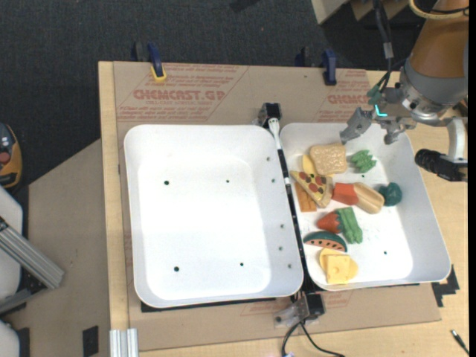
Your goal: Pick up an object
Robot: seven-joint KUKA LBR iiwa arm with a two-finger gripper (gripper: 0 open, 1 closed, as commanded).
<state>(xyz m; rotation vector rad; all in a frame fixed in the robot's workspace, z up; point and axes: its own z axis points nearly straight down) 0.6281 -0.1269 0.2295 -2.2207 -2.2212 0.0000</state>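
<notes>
Two white bins on my bench, toy food heaped in the right bin [416, 266], my claw [374, 127] spread apart above its far edge, gripping nothing.

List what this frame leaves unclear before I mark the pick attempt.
- Gripper: small and blurred; whether it holds anything is unreadable.
- Arm: cut off by the top and right edges.
- Orange strip: partly hidden under the pizza slice.
- Carrot: one end covered by the bread roll.
</notes>
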